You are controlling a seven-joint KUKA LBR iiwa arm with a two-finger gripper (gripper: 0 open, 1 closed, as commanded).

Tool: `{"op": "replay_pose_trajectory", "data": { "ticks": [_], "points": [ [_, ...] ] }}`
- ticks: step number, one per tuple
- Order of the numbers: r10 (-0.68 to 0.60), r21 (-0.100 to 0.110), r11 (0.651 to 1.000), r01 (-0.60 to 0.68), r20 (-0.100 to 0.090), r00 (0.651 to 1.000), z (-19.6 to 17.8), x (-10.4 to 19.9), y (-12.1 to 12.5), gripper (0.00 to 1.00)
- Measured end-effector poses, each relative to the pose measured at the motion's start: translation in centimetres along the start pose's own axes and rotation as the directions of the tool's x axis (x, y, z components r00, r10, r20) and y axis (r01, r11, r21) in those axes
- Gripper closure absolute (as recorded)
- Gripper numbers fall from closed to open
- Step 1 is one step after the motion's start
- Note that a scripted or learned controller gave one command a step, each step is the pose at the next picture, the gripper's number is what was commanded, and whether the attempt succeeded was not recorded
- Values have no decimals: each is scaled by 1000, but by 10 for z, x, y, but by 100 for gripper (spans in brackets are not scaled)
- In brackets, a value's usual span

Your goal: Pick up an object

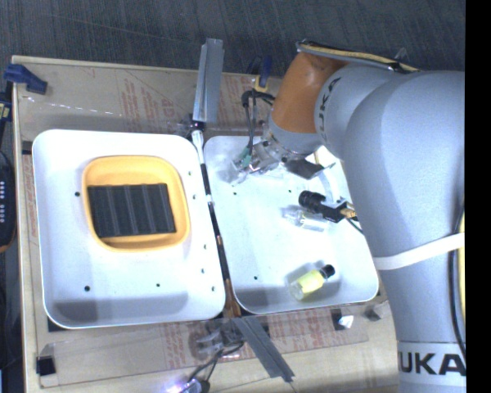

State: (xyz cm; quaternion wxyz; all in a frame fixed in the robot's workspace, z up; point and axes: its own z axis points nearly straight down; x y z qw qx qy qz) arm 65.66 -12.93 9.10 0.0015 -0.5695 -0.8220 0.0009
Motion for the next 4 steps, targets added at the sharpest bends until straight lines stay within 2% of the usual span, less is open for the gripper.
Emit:
{"op": "replay_pose_trajectory", "data": {
  "ticks": [1, 2, 3, 4],
  "points": [
    [22, -3, 1000, -22, 2, 1000, -75, -16, -5, 100],
    [20, 0, 1000, -20, 0, 1000, -95, -18, -21, 100],
    [-9, 0, 1000, 9, 0, 1000, -77, 8, -31, 100],
    [166, -3, 986, -166, 2, 986, -175, -5, -35, 100]
  ]
}}
